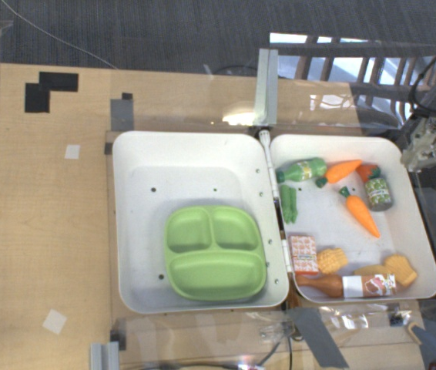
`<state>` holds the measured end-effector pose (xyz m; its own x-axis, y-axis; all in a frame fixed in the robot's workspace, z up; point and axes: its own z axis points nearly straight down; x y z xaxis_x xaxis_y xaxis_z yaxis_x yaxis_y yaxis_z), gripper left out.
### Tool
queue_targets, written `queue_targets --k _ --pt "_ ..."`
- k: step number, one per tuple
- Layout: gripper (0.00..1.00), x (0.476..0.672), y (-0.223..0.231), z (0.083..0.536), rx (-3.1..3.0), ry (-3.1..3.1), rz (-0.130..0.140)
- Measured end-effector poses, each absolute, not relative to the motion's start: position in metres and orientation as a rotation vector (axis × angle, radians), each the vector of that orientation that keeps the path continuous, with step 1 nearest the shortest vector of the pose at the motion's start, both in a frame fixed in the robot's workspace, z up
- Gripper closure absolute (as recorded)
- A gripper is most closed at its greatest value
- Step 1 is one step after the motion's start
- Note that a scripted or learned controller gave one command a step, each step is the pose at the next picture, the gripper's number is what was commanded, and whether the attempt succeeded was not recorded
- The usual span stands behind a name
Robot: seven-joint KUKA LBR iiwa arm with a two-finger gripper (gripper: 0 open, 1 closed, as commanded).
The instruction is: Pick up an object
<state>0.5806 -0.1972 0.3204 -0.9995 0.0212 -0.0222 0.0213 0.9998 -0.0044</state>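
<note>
Two carrots (354,195), two bottles (341,285), a can (377,193), a box (303,253) and other toy foods lie in the right bin (410,206); one green tray (214,251) occupies the left bin (141,206). The end effector (427,146) hovers at the right bin's upper right edge, carrots just left and below it; its opening I cannot tell.

Light: bright, even, from overhead.
Glare: white patch on clear panel (237,118) behind the bins.
Shadows: faint, soft.
Focus: slightly soft throughout.

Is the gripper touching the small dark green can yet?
Apart. The camera view shows the gripper beyond the right bin's edge, with bare white floor between it and the can.
</note>
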Motion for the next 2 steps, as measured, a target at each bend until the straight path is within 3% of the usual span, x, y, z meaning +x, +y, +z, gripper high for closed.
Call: queue_targets --k 2 --pt "1.00 0.585 -0.196 0.348 0.029 3.095 -0.015"
